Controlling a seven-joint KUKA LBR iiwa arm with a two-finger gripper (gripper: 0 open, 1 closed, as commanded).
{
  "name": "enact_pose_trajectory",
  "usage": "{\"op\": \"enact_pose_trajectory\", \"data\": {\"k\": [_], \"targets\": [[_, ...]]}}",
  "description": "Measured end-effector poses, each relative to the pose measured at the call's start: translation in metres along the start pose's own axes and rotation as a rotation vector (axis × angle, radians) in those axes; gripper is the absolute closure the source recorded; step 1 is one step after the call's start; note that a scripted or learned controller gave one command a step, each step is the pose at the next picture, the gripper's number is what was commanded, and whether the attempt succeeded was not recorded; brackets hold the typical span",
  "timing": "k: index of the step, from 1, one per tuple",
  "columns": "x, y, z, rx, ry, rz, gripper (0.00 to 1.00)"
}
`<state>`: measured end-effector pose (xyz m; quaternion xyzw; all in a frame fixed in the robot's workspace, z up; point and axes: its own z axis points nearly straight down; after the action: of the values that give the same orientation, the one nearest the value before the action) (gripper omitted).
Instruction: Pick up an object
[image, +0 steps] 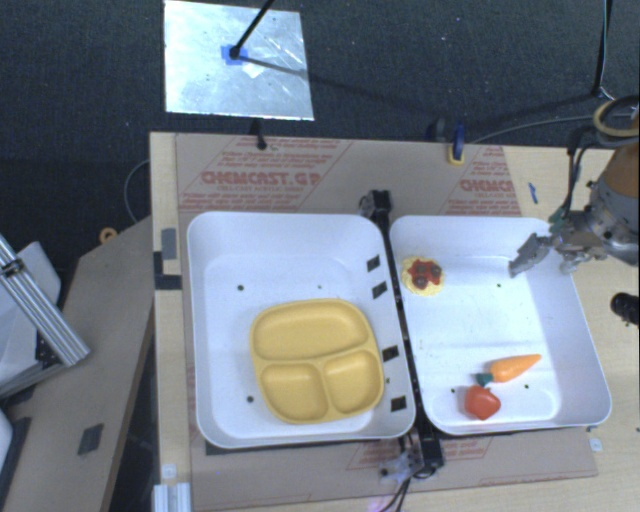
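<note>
In the right bin (575, 330) lie three toy foods. A small round pizza (423, 275) rests near the bin's far left corner. An orange carrot (515, 367) lies toward the front, and a red tomato (481, 402) sits just left of and in front of it. My gripper (546, 257) hangs over the bin's far right part, well right of the pizza and well behind the carrot, touching none of them. Nothing shows in its grasp.
The left bin (215, 300) holds a yellow divided plate (317, 358). Black clips (385, 290) line the seam between the bins. A shiny metal sheet (238, 60) lies beyond the bench, and cables (560, 105) run at the far right.
</note>
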<state>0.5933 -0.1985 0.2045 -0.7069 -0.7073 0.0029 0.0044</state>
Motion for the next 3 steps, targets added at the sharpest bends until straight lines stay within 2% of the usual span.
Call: {"op": "enact_pose_trajectory", "data": {"k": [1, 2, 3], "targets": [[0.001, 0.003, -0.007, -0.012, -0.003, -0.003, 0.00], [0.009, 0.006, 0.051, -0.008, -0.001, -0.006, 0.00], [-0.002, 0.006, 0.106, -0.009, -0.002, -0.001, 0.00]]}}
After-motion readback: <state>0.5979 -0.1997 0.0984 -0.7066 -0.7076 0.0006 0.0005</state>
